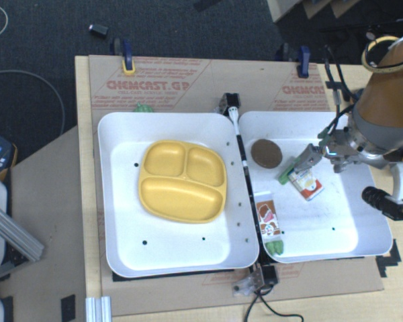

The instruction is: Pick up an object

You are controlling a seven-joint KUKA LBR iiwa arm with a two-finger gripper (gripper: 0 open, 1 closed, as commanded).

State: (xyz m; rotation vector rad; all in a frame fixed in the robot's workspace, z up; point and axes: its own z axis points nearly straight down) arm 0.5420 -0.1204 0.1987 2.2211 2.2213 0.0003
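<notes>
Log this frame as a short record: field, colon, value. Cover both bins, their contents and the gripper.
left bin: holds a yellow divided plate
right bin: holds a brown disc, a red-and-white carton and a flat packet
packet position: by the bin's left wall, near the front corner
gripper: low in the right bin, just above the carton
grasp: nothing visibly held
arm: reaching in from the right

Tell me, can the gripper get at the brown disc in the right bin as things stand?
Probably yes. The brown disc lies flat and apart from the other items in the right bin, nothing on top of it, and the gripper hangs close beside it.
</notes>
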